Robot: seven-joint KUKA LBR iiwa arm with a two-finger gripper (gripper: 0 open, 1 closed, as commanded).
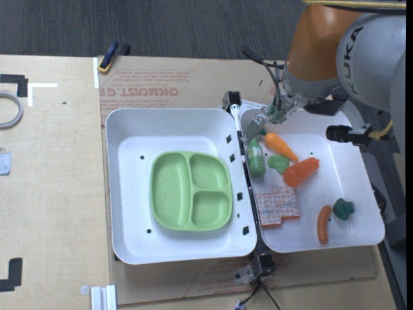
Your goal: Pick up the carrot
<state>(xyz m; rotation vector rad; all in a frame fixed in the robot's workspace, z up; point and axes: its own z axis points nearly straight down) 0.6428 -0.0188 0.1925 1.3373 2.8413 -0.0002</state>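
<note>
So: carrot (281, 145) small, orange, tapered, lying w/ tip down-right.

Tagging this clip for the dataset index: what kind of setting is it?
Most likely a robotics lab pick-and-place bench, not a kitchen. A KUKA arm reaches over two white bins on a cardboard-covered bench; toy food such as a carrot lies in one, a green divided plate in the other.

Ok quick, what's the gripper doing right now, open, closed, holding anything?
Gripper: cannot be told; it hovers at the right bin's upper-left corner, just beside the carrot.
</note>
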